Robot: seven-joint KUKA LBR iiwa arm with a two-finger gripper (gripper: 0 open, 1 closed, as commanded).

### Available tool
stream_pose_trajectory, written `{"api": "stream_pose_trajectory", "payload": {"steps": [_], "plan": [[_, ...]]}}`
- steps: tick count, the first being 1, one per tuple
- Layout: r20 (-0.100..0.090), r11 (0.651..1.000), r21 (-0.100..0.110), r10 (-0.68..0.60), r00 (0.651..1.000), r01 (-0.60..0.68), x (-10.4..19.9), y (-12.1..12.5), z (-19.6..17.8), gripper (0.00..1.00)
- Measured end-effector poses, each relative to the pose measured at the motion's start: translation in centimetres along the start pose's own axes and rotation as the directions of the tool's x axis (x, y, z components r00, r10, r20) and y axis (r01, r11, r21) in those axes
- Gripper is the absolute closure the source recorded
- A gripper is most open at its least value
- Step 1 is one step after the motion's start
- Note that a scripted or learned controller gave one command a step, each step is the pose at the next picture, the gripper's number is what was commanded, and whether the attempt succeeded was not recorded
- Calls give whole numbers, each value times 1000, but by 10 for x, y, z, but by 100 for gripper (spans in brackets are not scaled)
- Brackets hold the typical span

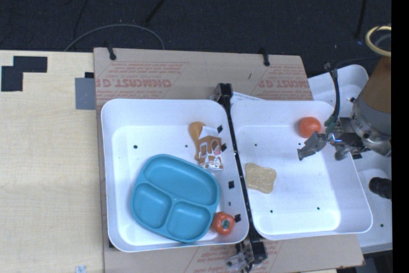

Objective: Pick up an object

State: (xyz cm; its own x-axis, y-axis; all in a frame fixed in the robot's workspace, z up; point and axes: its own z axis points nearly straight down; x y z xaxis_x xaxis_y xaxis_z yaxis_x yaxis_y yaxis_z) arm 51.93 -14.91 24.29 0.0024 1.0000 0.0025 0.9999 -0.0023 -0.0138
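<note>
Two shallow white bins sit side by side on a cardboard sheet point(192, 77) laid over the pale wooden worktop point(45, 156). Left bin point(118, 137): a blue divided plate point(174, 197) with three compartments lies tilted across the lower middle and takes up much of the floor. Just beside its lower right corner, a small red tomato-like item point(223, 223) with a green spot rests against the bin's lower right wall. Above the plate, near the divider between the bins, a brown and white crumpled packet or toy point(208, 149) lies with a tan lobe at its upper left; its exact nature is too small to tell. Right bin point(319, 214): a tan, bread-like flat piece point(260, 177) lies near the left wall, on the floor. An orange ball point(309, 126) sits in the upper right part, close to the back wall. The pincer point(313, 145) reaches in from the right, over the right bin, just below and beside the orange ball, its dark tip pointing left and downward. Nothing shows between its fingers; whether they stand apart or together I cannot tell at this size. The grey arm point(374, 115) sits beyond the bin's right rim.
</note>
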Motion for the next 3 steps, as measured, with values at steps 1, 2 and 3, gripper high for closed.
{"api": "stream_pose_trajectory", "payload": {"steps": [1, 2, 3], "plan": [[1, 1000, -10, -2, 1000, 2, 0, 2, -6, 0], [0, 1000, -5, -2, 1000, 2, 3, 11, 52, 0], [0, 1000, -7, -2, 1000, 2, 1, 19, 99, 0]]}}
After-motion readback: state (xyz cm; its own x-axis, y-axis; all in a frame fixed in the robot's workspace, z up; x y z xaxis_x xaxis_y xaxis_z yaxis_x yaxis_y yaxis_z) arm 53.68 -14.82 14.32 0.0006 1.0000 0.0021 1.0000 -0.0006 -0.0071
